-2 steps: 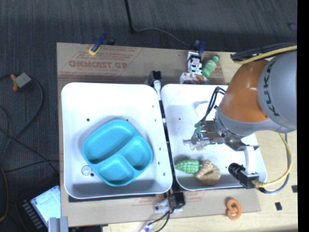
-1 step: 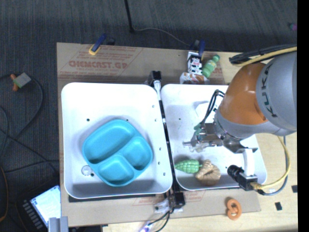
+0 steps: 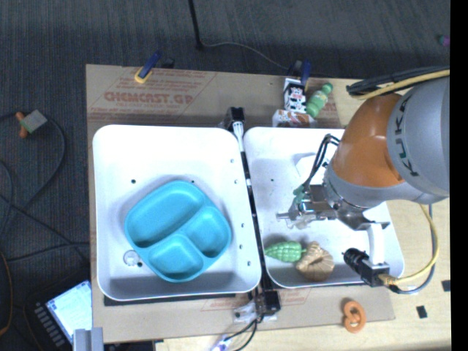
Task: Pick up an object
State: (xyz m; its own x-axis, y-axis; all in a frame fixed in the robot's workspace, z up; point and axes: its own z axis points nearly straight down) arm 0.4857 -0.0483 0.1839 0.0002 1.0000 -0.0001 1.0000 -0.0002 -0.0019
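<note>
The arm hangs over the right bin, with two small toys lying close below it.

Nearest the bottom of the view, an orange ring (image 3: 354,314) sits on the bench outside the bins. Just above it, at about 6 o'clock in the right bin (image 3: 272,168), a green bumpy toy (image 3: 284,252) lies touching a tan lumpy toy (image 3: 315,261). The gripper (image 3: 298,214) sits just above them, near the bin's middle; I cannot tell if its fingers are spread or pressed together, and nothing shows between them. In the left bin (image 3: 110,196), a blue divided tray (image 3: 178,229) rests in the middle. Farthest off, at 12 o'clock past the bins, a small green and white toy (image 3: 306,101) stands on the bench. The two toys touch, so I think the gripper could push one away or catch both and drop them.
</note>
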